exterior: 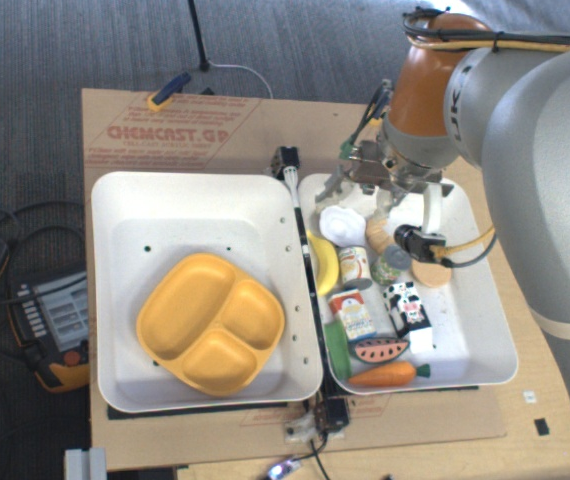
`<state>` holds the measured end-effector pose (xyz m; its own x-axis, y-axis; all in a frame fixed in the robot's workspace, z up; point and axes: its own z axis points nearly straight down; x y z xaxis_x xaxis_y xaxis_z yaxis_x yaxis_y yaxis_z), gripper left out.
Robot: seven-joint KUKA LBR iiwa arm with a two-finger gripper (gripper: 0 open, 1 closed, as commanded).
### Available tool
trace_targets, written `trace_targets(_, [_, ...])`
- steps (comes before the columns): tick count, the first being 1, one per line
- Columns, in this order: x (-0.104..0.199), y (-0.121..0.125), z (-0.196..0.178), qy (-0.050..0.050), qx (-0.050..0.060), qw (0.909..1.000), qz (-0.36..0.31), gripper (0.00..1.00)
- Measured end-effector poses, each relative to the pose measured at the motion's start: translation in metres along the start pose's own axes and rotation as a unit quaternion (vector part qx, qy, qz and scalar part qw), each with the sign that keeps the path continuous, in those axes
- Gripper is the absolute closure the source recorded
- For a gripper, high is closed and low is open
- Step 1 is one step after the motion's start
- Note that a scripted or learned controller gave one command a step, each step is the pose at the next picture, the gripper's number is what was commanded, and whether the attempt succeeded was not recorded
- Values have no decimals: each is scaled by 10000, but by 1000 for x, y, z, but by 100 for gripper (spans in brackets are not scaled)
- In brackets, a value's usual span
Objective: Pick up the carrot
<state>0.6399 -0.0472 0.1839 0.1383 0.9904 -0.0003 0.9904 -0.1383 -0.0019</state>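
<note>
The carrot (383, 375) is orange with a green stub at its right end. It lies flat along the front wall of the right bin (480, 298), just below a watermelon slice (378, 350). My gripper (379, 198) hangs over the back of the same bin, above a white round object (340, 225) and a brown roll (379, 233). It is far from the carrot, with most of the bin's contents between them. Nothing shows in its grasp.
The right bin is crowded: a banana (323, 258), a small can (353, 265), a red box (353, 314), a cow-patterned toy (405, 303). A yellow divided plate (210, 320) sits in the left bin (125, 218). The arm (525, 118) covers the back right.
</note>
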Motion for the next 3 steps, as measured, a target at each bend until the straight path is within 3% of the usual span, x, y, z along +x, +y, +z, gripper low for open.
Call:
trace_targets(1, [-47, 12, 90, -5, -12, 9999, 165, 0])
trace_targets(2, [-134, 7, 93, 12, -62, 9866, -1631, 0])
trace_targets(3, [-176, -64, 93, -45, -83, 9517, -3070, 0])
